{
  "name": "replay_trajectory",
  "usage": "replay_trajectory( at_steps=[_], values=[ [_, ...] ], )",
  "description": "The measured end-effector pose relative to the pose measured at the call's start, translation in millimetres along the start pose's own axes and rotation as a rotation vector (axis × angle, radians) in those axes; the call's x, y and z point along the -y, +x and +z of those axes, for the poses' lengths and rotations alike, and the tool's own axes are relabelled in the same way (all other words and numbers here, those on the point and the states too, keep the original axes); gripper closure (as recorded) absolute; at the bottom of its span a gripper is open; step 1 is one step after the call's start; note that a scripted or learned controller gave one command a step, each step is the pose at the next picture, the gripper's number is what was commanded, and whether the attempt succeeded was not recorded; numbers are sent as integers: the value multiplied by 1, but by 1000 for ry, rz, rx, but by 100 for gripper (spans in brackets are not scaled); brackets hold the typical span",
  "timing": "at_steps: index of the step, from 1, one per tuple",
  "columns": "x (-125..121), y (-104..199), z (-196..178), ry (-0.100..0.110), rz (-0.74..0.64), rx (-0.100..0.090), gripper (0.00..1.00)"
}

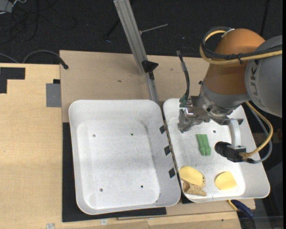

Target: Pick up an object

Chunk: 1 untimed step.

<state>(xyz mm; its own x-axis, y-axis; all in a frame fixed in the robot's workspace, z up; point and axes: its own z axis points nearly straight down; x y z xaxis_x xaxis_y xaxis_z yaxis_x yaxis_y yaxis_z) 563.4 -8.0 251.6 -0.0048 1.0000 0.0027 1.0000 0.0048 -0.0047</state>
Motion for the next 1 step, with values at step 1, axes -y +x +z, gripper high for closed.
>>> replay_trajectory(
  at_steps=[1],
  values=[
    [-2,55,11,2,0,1,100]
  ],
)
